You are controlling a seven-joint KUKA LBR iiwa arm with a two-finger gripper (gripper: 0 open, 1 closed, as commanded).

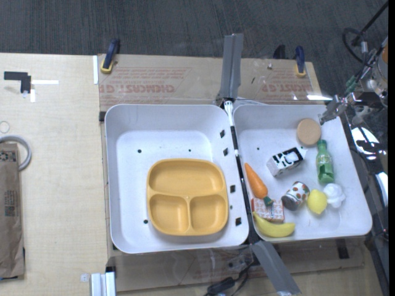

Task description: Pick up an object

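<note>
Seen from above, two white bins sit side by side on the worktop (55,165). The left bin (123,134) holds a yellow divided tray (187,197). The right bin (345,221) holds the objects: measured from the carrot (255,180) near its left wall, a milk carton (286,161) lies just right, a tan disc (308,131) up and right, a green bottle (324,163) farther right, a banana (274,227) below, with a can (296,195), lemon (316,201) and white piece (334,194) to the lower right. The gripper (338,106) hovers over the bin's upper right corner, just right of the disc, holding nothing; whether its fingers are wide or narrow cannot be told.
</note>
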